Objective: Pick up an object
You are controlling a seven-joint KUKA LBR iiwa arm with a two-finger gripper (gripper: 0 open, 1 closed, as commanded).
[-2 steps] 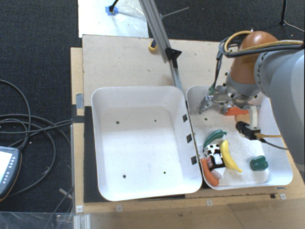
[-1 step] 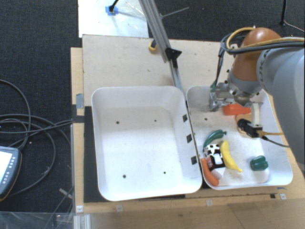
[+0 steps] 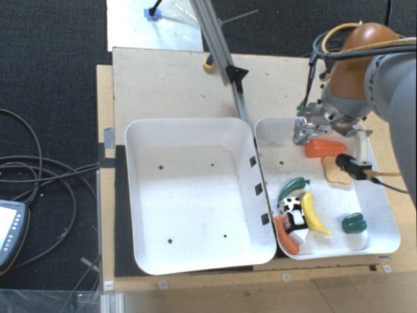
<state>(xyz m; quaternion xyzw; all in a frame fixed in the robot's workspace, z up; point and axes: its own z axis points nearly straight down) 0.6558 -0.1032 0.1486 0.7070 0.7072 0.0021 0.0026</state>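
My gripper [image 3: 305,133] hangs low over the far part of the right bin [image 3: 381,208], just left of an orange-red block [image 3: 324,148] and close to touching it. A tan flat piece [image 3: 337,173] lies just in front of the block. Nearer the front are a green pod-shaped toy [image 3: 293,186], a yellow banana [image 3: 315,214], a black-and-white toy [image 3: 294,212], an orange carrot [image 3: 287,235] and a dark green pepper [image 3: 354,223]. I see nothing held in the gripper.
The left bin [image 3: 193,191] sits beside the right one, sharing a raised divider [image 3: 258,175]. A slanted grey pole [image 3: 218,41] crosses the bench behind the bins. The arm's wrist and cables [image 3: 355,77] loom over the right bin's far corner.
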